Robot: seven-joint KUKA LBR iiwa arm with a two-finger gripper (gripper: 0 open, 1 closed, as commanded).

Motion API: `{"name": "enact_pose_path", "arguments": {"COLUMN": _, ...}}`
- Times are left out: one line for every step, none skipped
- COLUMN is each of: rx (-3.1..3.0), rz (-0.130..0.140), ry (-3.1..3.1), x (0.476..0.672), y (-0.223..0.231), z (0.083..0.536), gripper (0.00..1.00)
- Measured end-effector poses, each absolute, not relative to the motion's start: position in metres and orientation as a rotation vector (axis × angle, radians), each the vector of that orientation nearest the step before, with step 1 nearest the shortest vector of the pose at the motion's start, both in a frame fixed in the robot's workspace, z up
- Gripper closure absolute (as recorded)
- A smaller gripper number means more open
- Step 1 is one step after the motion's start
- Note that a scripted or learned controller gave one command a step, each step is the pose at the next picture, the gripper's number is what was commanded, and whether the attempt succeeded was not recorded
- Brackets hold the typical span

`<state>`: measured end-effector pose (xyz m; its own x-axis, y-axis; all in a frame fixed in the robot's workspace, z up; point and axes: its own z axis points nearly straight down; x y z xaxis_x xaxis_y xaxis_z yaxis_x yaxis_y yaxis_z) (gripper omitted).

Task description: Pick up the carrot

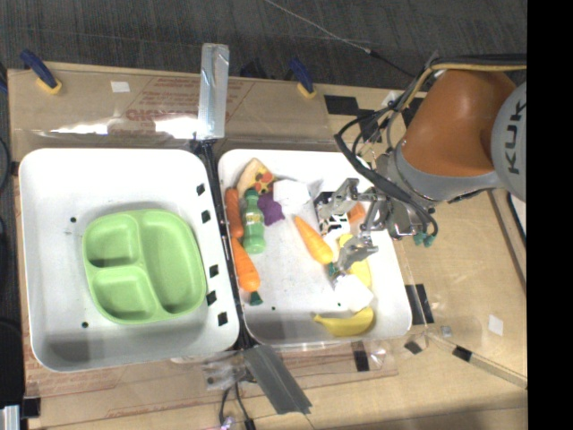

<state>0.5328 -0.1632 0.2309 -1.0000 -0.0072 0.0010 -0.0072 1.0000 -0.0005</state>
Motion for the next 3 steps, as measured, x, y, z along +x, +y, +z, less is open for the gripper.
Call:
{"name": "enact_pose_path", "arguments": {"rx": -0.082, "rz": -0.005, "ry": -3.13, "x": 0.595, "y": -0.174, "z": 0.117, "gripper": 0.0}}
{"name": "enact_pose_path", "arguments": {"rx": 0.232, "rz": 0.0, "ry": -3.135, "x": 0.614, "y": -0.165, "z": 0.093, "gripper": 0.0}}
{"name": "enact_pose_path", "arguments": {"rx": 0.567, "rz": -0.003, "ry": -3.089, "x": 0.58, "y": -0.174, "z": 0.092, "gripper": 0.0}}
